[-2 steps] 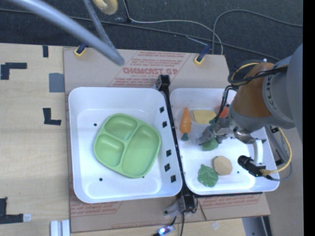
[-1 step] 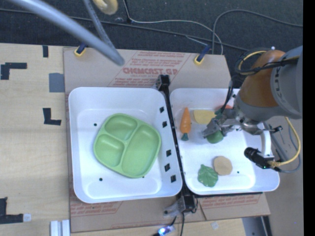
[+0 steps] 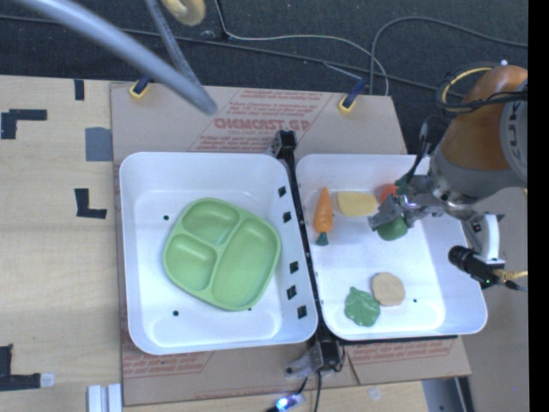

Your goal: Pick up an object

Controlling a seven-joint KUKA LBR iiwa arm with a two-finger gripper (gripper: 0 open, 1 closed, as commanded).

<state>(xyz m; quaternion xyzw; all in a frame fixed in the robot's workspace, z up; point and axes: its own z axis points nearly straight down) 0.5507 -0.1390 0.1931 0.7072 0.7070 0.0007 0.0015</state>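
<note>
My arm (image 3: 480, 136) is a rounded grey casing with a broad orange band (image 3: 485, 114) above the wrist. A yellow-and-black cable (image 3: 455, 82) loops over the band's top. Below the casing, my gripper (image 3: 396, 215) is dull metal with a dark green tip. A black fitting (image 3: 473, 263) on a pale bracket sticks out at my side.
</note>
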